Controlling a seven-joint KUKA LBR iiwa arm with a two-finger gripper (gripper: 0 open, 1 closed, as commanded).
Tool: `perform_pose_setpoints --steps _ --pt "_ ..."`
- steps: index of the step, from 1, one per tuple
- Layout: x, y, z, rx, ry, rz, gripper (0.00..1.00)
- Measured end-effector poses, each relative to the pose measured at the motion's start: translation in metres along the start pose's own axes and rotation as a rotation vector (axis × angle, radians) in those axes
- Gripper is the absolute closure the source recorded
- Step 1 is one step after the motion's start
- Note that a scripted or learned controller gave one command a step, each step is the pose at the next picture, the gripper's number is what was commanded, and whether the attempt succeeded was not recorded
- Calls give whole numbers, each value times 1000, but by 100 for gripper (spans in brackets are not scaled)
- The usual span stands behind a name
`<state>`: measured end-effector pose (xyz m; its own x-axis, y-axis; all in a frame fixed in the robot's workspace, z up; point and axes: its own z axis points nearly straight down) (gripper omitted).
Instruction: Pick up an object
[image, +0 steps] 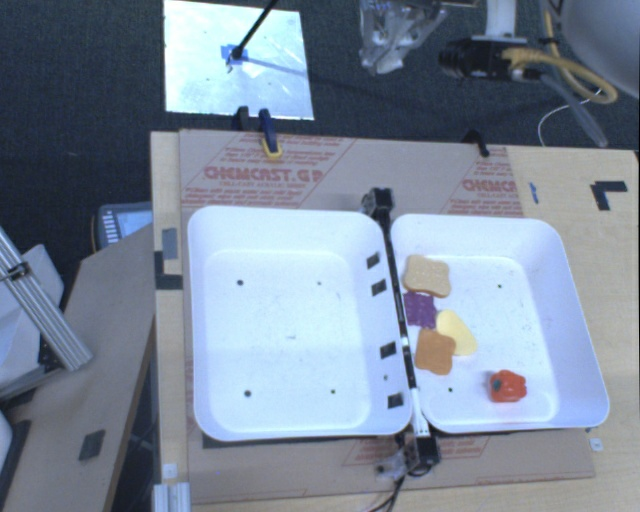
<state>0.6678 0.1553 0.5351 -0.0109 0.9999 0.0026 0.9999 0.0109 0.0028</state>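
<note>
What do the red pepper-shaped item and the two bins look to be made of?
The red pepper looks like moulded plastic toy food: a glossy highlight on top, uniform red-orange colour. Rubber is possible too. The left bin and right bin look like thin formed white plastic, semi-matte, with rounded corners and a soft, rolled rim.

In your right bin (560, 290): toast (427, 276), purple piece (419, 309), yellow piece (457, 331), orange piece (435, 352), red pepper (507, 386).
</note>
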Motion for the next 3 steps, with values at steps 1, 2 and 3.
perform_pose_setpoints --steps 1,2,3 --pt "85 0 1 0 1 -1 100" --pt "79 1 0 1 -2 7 0" --pt "80 1 -12 -2 -1 3 100"
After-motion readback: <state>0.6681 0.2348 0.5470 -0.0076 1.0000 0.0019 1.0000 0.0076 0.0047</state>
